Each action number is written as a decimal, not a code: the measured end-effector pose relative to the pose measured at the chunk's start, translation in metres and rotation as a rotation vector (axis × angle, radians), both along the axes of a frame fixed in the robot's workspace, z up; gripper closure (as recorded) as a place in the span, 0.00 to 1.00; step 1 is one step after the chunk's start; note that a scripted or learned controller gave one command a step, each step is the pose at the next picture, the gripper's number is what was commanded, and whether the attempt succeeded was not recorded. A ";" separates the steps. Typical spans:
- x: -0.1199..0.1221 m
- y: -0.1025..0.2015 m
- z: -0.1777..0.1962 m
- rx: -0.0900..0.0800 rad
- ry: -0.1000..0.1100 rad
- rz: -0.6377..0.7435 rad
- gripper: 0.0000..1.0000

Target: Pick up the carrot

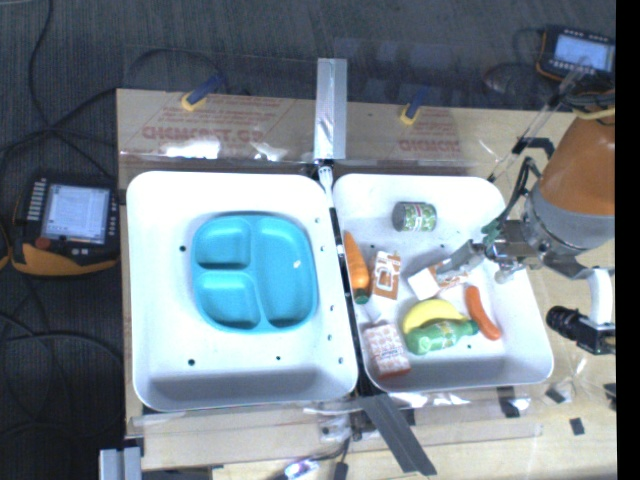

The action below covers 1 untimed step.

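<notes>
The carrot (356,266), orange with a green end toward the front, lies along the left wall of the right bin (520,363). My gripper (468,258) hangs over the right half of that bin, well to the right of the carrot and apart from it. It is above a small white block (423,283) and a red sausage (483,314). I see nothing held in it.
The right bin also holds a green-labelled can (414,216), an orange packet (386,274), a banana (434,314), a green item (440,337) and a wrapped snack (385,347). In the left bin (160,368) sits a blue divided tray (255,272).
</notes>
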<state>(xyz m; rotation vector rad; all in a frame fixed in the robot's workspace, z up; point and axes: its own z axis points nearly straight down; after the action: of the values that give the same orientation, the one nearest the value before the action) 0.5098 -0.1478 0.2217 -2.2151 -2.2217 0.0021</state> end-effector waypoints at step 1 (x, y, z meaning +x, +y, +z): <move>0.006 0.020 -0.120 -0.001 0.000 -0.204 0.00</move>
<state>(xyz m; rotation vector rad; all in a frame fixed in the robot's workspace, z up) 0.5156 -0.1276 0.1018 -2.4308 -1.9846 0.0033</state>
